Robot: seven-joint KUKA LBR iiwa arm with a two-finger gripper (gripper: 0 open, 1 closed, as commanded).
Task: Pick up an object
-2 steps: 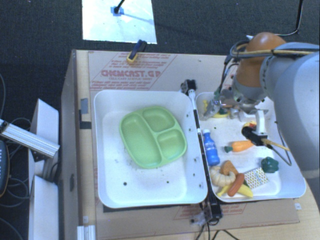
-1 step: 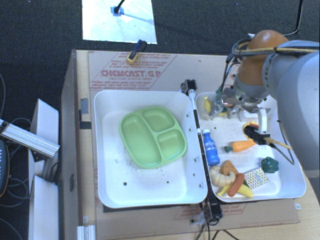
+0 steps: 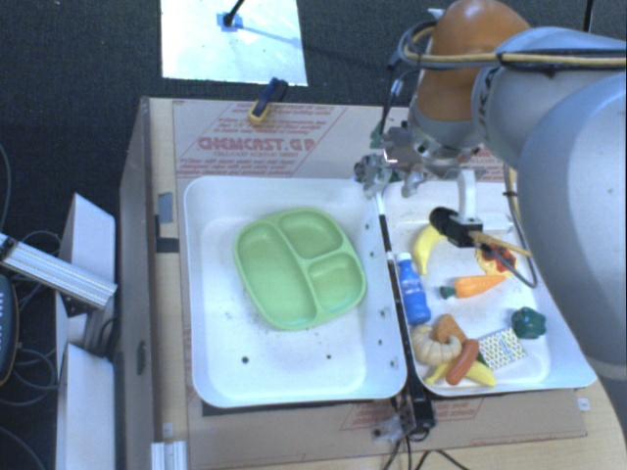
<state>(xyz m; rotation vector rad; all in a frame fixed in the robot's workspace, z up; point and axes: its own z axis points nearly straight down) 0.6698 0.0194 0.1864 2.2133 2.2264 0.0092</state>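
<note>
At the far left of the counter we see the left bin. A green divided plate lies flat in it, turned at a slant and closer to the wall shared with the other bin. Above that bin, a small yellow-and-black item rests on the counter's back edge.

The pincer hangs over the far end of the wall between the two bins. We cannot tell whether it is apart or together, and we see nothing gripped in it.

The things to pick up lie in the right bin. A blue bottle lies lengthwise right against the shared wall. Just beside it, a little further back, is a yellow banana. An orange carrot lies near the bin's middle. At the near end is a tight cluster: tan lumpy pieces, a red sausage and a patterned white packet touching or nearly touching. A dark green toy sits further right, near the packet.

The grey arm fills the upper right, with its orange band above the wrist.
</note>
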